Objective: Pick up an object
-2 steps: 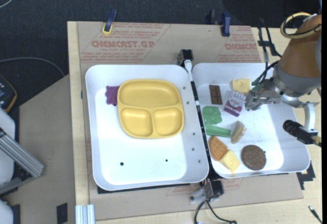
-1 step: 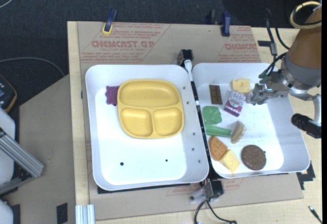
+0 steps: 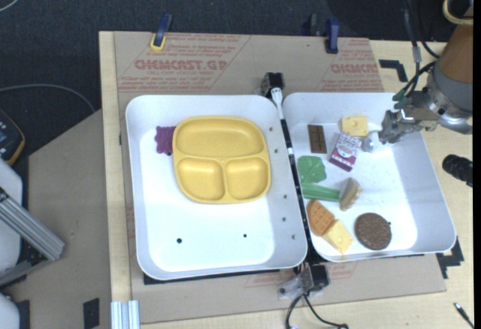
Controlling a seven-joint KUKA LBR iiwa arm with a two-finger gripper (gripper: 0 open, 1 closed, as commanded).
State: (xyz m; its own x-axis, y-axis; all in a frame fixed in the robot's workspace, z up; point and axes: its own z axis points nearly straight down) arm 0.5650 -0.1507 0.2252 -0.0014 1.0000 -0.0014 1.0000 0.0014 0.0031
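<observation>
- Reaching in from the right of the frame, the arm (image 3: 455,68) is hanging its gripper (image 3: 392,128) over the right bin (image 3: 432,192), at its upper right.
- Nothing is sitting between the fingers; whether they are apart or together, I cannot tell.
- Lying just left of the gripper are a yellow block (image 3: 355,125) and a red packet (image 3: 346,151).
- Filling the left bin (image 3: 218,252) toward centre frame is a yellow tray (image 3: 222,157).
- Sitting at the lower right is a brown cookie (image 3: 373,230).
</observation>
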